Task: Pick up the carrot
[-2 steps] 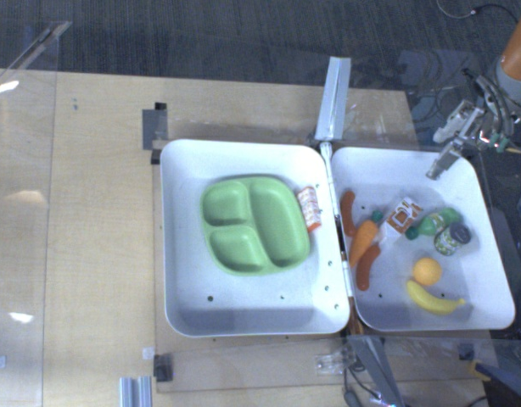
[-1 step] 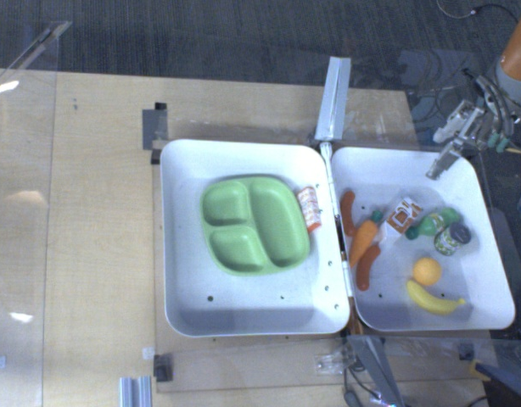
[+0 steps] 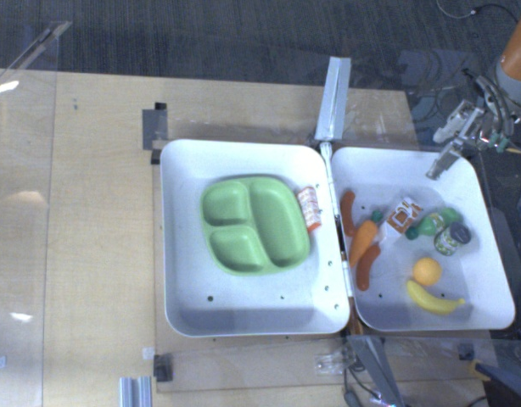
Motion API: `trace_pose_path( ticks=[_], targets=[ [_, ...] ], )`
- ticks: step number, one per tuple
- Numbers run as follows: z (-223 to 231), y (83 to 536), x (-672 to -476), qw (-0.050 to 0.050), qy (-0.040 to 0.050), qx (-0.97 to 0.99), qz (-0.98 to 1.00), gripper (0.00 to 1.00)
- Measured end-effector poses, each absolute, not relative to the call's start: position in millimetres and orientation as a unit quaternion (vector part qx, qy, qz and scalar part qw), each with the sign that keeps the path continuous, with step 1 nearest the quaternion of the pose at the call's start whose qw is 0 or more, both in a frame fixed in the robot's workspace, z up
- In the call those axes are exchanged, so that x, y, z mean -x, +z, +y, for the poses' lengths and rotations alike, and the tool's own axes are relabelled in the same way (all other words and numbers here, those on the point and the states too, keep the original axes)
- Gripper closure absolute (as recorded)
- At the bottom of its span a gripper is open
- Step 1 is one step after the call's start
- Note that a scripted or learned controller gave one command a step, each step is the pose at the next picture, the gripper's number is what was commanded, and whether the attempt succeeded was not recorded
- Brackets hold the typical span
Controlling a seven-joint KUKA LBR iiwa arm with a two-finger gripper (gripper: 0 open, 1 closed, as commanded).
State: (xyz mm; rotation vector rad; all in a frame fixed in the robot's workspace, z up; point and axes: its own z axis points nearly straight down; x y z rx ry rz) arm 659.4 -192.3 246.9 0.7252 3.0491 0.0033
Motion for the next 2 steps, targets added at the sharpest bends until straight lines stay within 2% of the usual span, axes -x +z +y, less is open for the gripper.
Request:
trace_pose_path(
  ticks=[2],
  targets=[
    [-192.3,246.9,-659.4,0.004,0.0011,-0.231,0.973,0.0]
  ],
)
